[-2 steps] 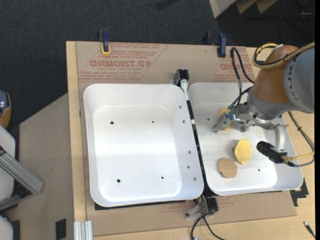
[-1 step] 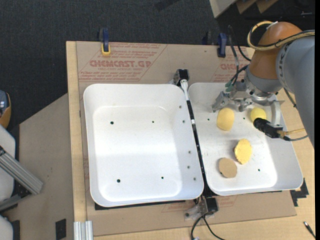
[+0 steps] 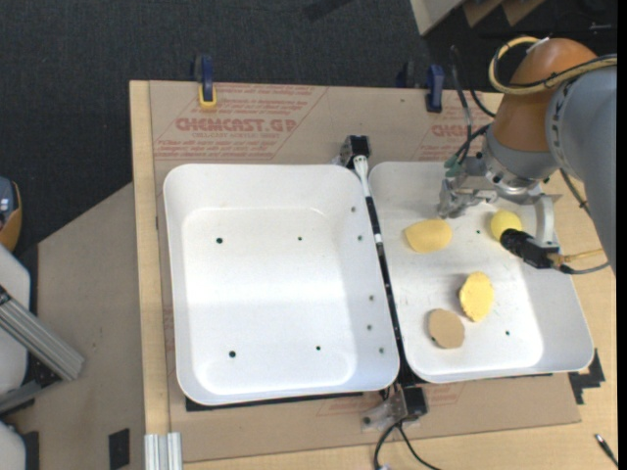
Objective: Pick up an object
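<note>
The right bin [image 3: 549,355] holds several small items. A pale yellow lump [image 3: 428,235] lies near its left wall. A yellow chip-like piece [image 3: 477,296] sits in the middle, and a tan round piece [image 3: 447,329] lies just below it. A bright yellow ball [image 3: 506,223] rests near the arm's wrist. My gripper [image 3: 457,200] hangs low over the bin's far part, just above and right of the pale yellow lump. Nothing is visible between its tips.
The left bin [image 3: 186,199] stands beside the right one, with a black divider clamp [image 3: 356,150] at their shared far corner. Blue clamps [image 3: 205,74] hold the cardboard base. A black cable fitting [image 3: 530,250] hangs by the wrist.
</note>
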Controlling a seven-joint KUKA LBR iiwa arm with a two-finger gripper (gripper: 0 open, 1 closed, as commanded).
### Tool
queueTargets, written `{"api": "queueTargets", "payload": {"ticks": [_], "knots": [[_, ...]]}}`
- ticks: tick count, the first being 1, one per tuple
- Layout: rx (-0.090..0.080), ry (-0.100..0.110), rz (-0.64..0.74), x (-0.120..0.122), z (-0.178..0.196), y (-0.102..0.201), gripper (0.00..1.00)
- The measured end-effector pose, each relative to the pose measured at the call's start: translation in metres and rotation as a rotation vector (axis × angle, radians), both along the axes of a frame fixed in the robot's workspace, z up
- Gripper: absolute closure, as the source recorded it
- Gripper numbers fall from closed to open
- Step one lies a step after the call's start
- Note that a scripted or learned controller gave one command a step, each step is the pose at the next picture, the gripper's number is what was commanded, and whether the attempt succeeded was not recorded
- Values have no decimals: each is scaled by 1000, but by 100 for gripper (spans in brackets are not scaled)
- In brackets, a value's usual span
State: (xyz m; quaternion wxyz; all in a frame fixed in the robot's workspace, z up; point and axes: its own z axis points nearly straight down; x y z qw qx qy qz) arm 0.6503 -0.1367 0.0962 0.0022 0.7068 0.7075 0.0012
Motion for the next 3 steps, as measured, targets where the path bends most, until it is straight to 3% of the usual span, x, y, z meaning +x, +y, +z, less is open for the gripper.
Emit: {"api": "queueTargets", "payload": {"ticks": [1, 2, 3], "knots": [[-1, 1, -2, 17, -12, -28, 100], [-3, 1, -5, 16, -11, -92, 100], [-2, -3, -1, 15, 59, -88, 100]]}}
